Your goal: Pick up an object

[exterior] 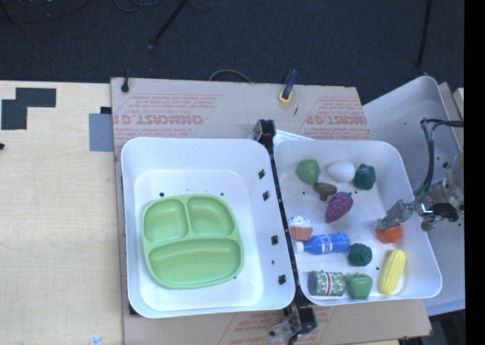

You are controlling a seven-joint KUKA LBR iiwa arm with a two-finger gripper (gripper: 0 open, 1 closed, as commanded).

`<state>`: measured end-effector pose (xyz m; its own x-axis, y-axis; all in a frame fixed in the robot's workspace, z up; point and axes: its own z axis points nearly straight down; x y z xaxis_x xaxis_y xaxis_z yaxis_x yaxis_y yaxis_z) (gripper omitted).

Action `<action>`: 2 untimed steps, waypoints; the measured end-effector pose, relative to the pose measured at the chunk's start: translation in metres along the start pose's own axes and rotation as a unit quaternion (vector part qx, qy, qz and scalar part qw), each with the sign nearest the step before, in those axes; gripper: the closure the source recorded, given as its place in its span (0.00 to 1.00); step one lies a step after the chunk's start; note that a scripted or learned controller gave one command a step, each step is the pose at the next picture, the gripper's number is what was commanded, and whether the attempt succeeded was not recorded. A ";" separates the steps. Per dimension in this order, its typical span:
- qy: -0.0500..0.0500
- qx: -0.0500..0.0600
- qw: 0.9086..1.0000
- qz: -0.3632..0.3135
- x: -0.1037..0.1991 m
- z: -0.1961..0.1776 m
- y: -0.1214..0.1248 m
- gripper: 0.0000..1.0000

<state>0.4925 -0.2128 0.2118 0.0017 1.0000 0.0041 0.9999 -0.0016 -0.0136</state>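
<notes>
Grey gripper (395,218) hangs low at the right bin's (413,169) right side, touching an orange-red object (390,234) beside the yellow corn (392,271); whether it grips cannot be told.

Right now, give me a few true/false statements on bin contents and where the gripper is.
1. The green divided plate lies in the left bin. True.
2. The yellow corn sits in the far left corner of the right bin. False: it lies near the right bin's near right corner.
3. The gripper is over the right side of the right bin, just above the orange object. True.
4. The blue bottle stands upright on the plate. False: it lies on its side in the right bin.
5. The purple grape bunch is in the left bin. False: it lies in the right bin, below the white egg.
</notes>
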 end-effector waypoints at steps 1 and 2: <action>-0.001 -0.005 1.000 -0.001 0.000 -0.006 0.002 0.00; 0.000 -0.003 1.000 -0.002 0.002 0.059 0.001 0.00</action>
<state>0.4929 -0.2104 0.1532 -0.0018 1.0000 0.0040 1.0000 0.0018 -0.0084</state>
